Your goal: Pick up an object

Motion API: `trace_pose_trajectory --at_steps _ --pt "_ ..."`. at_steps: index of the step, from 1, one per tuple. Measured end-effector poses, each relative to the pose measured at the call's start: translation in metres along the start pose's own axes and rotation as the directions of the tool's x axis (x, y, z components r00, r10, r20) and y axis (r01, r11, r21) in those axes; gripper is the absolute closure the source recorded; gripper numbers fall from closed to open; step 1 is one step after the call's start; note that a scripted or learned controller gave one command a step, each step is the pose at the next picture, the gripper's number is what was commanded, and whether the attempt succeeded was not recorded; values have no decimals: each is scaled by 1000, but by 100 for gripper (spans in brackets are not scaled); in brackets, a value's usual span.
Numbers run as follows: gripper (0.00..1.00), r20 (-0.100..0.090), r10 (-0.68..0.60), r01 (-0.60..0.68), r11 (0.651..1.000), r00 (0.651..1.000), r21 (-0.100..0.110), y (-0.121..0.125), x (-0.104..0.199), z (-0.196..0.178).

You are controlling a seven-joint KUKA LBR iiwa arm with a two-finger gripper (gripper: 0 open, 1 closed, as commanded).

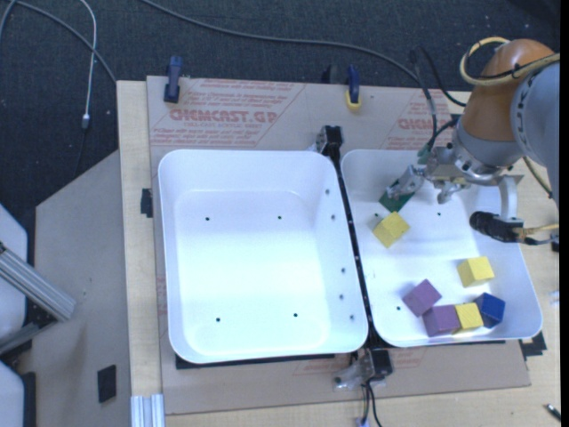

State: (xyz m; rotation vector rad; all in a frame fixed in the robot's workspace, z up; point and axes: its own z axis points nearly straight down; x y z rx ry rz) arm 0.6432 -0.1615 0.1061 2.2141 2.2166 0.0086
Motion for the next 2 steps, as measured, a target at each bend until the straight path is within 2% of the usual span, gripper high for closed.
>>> trace_pose_trajectory --at_steps 1,2 --pt "0 -3 -1 1 1000 1000 12 -35 41 18" --pt "100 -2 1 -1 1000 1000 8 -34 40 7"
